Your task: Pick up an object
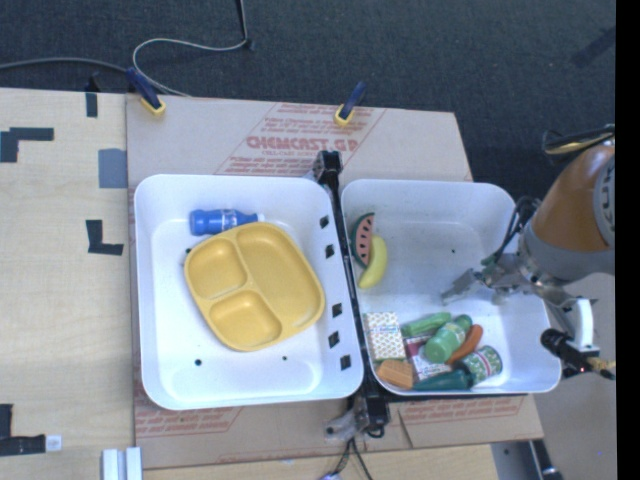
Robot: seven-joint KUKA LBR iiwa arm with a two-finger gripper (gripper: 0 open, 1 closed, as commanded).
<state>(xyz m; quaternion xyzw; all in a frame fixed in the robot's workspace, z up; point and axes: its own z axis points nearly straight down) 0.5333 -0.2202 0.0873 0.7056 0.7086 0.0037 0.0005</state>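
Note:
My gripper (468,282) hangs over the right part of the right bin (430,200), reaching in from the right below the orange wrist band. It is open and nothing sits between its fingers. A heap of small objects lies just below and left of it at the bin's front: a green bottle (445,340), a green pickle-like piece (425,323), a small can (482,363), an orange piece (396,373) and a patterned box (383,334). A banana (374,265) and a watermelon slice (362,236) lie against the bin's left wall.
The left bin (160,368) holds a yellow divided plate (254,284) and a blue bottle (222,220) behind it. A black divider (334,268) with clips runs between the bins. Cardboard lies under both bins.

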